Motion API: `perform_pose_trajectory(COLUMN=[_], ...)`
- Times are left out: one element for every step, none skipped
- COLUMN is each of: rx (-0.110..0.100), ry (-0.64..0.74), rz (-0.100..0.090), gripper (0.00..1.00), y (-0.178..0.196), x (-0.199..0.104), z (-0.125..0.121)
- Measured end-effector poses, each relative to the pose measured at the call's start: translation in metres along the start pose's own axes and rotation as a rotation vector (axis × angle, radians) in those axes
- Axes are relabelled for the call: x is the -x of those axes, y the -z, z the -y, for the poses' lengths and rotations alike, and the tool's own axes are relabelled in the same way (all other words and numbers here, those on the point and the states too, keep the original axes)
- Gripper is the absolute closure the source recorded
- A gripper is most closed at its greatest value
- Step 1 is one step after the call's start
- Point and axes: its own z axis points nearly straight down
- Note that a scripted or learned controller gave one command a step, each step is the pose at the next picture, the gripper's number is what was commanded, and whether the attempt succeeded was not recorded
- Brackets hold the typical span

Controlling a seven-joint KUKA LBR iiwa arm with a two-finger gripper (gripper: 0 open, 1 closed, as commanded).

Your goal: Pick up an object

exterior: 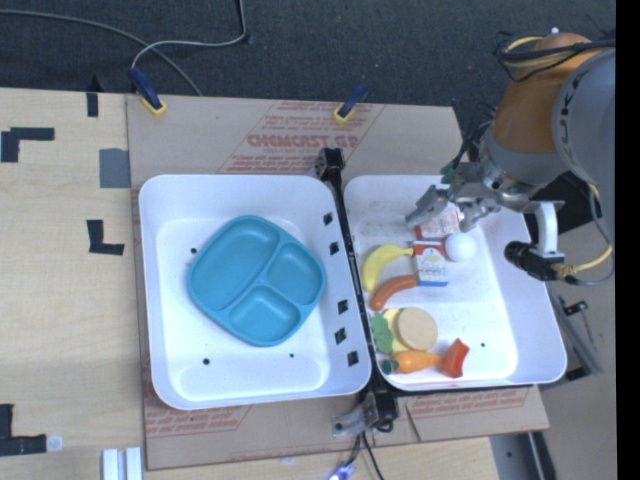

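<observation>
The gripper [447,205] hangs spread and empty over the right bin [520,313] near its far edge, just above the small carton [431,260], which lies mid-bin, its long axis running from far edge to near, beside a white ball [461,247].

Blue divided plate [258,279] in the left bin [160,268], cardboard sheet [290,138] beneath (two clamps [147,90] at its far edge), dark carpet [380,28]
</observation>
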Motion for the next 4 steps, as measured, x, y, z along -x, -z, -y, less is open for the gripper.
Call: perform_pose_trajectory(rx=[0.008, 0.011, 0.017, 0.019], ry=[0.000, 0.002, 0.003, 0.003], rz=[0.004, 0.002, 0.007, 0.007], gripper=[0.00, 0.00, 1.00, 0.00], y=[-0.092, -0.096, -0.084, -0.083], x=[0.006, 0.031, 0.032, 0.032], z=[-0.036, -0.055, -0.057, -0.057])
